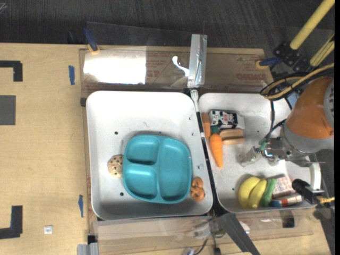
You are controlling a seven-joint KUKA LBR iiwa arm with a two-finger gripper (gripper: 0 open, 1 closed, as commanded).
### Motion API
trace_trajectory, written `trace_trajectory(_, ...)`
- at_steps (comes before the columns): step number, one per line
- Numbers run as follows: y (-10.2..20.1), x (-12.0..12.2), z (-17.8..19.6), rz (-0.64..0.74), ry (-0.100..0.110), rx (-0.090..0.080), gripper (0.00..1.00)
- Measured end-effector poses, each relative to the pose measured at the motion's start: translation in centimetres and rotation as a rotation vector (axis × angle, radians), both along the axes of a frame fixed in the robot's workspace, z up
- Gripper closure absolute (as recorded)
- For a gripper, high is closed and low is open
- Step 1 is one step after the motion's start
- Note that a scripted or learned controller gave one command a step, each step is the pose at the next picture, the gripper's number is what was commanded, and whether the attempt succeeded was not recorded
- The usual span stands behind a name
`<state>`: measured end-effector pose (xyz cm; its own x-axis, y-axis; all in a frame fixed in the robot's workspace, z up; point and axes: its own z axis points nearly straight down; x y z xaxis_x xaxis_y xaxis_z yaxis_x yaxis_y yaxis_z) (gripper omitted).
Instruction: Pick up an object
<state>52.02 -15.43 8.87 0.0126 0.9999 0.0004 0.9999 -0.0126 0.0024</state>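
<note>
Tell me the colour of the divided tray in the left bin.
Teal blue; the divided tray shows clearly in the camera view, in the left bin.

No text is reading clearly in this view. Reddish-brown printing is showing on the cardboard panel behind the bins, seen through a clear sheet, but the characters are too blurred to make out. A small carton in the right bin is carrying a black-and-white printed face; no words are resolving on it. A small packet near the bananas is showing a pale label with print too small to read.
</note>
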Motion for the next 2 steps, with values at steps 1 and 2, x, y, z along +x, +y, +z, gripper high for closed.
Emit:
trace_trajectory(1,3.7,-0.8,0.0,0.362,-0.005,-0.004,0.0)
trace_trajectory(2,4.6,-4.1,3.9,0.18,0.004,0.001,0.0)
